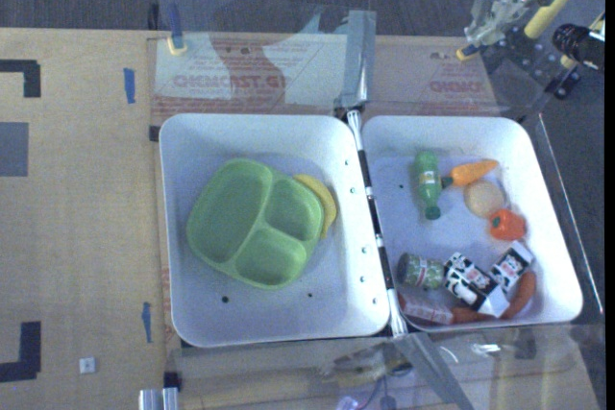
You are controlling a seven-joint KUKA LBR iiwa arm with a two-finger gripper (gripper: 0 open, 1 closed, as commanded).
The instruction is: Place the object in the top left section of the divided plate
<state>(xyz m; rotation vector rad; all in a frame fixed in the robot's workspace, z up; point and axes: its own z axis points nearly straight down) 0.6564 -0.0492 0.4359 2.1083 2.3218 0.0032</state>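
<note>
Picking is not begun: the gripper [492,14] hangs above the right bin [553,206] (whether its fingers are open I cannot tell); next it must descend onto a toy.

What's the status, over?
Gripper up beyond the right bin, nothing between its fingers. Green plate in left bin, sections bare. Toys still in right bin, none picked. Nothing blocking the plate.

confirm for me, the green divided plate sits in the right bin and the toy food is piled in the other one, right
Not quite: the camera view shows the green divided plate in the left bin, with a yellow object tucked beside it. The toy food, such as the green bottle and carrot, is in the right bin.
</note>
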